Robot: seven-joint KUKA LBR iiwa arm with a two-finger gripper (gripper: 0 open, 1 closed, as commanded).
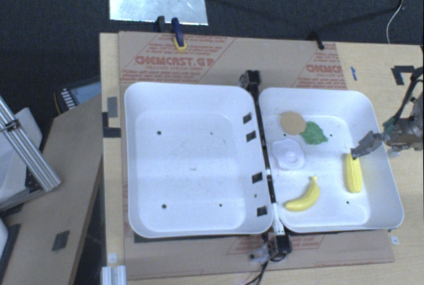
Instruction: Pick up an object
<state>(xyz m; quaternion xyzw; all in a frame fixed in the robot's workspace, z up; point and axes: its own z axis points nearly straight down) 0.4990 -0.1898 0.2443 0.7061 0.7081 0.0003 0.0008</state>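
Observation:
The right bin [371, 211] holds a yellow banana [304, 197] near its front, a yellow corn cob [353, 173] to the right, a green leafy piece [313, 133], a tan round disc [292, 122] and a clear white cup-like piece [289, 154]. My gripper [366, 144] comes in over the bin's right rim, just above and right of the corn cob. One dark finger points toward the corn. Nothing shows between the fingers.
The left bin [139, 144] stands beside the right one, with black clips [255, 138] along the shared divider. Both rest on a cardboard sheet [199, 58]. A metal frame [26, 151] stands at the far left.

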